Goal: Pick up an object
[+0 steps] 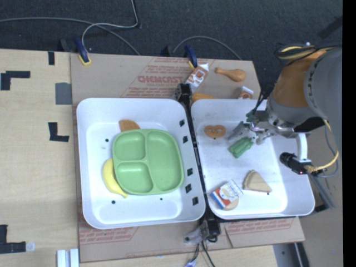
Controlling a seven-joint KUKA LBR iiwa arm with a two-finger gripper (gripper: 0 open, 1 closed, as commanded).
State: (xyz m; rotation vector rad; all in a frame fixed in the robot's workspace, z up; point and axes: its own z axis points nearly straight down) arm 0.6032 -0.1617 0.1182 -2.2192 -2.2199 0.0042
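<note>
Cardboard sheeting covers the bench under two shallow white bins, with dark carpet and cables beyond — the left bin [89, 149] holds a green divided plate [148, 161] lying over a yellow banana [111, 179] and an orange piece [128, 125]. Reaching in from the right, the gripper [248, 131] hangs low in the right bin [295, 196] with its jaws spread wide, the fingertips just above and touching or nearly touching a green object [240, 147]. Near it lie a brown pretzel-like toy [214, 130], a tan wedge [256, 182] and a red-white-blue packet [225, 196] — all apart from the gripper.
</note>
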